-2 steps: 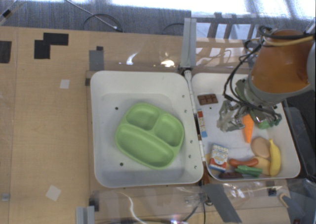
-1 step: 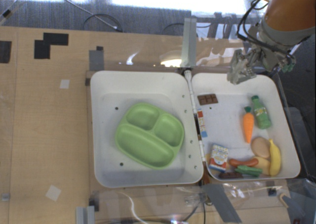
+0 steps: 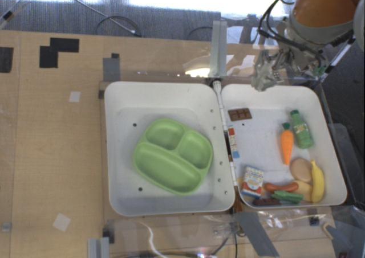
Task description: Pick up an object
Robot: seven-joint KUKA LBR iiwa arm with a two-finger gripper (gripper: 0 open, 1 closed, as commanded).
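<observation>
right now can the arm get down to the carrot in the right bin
Probably yes. The carrot lies flat with bare floor on its left side, though the green bottle sits close on its right. The gripper hangs over the bin's far edge.

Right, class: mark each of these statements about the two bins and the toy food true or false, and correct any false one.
1. The green divided plate lies in the left bin. True.
2. The carrot lies on the plate. False: it is in the right bin, beside the green bottle.
3. The banana is near the right bin's front right corner. True.
4. The gripper is down among the toys. False: it is above the right bin's far edge.
</observation>
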